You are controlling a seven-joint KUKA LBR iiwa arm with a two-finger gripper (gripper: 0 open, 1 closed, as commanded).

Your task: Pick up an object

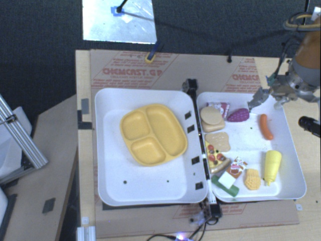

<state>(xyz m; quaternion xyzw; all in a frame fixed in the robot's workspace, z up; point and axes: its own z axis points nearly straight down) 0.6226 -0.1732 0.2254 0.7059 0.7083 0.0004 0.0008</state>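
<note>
The gripper hovers over the right bin's far edge, jaws spread and empty; descending there risks nudging the purple toy aside.

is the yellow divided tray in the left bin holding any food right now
Empty. The yellow tray shows three bare compartments; the toy food lies in the right bin.

Soft, even overhead light is washing my two white bins nearly to glare, a metal sheet beyond the bench is shining hard, shadows are staying faint, and the whole view is looking slightly grainy and soft.
</note>
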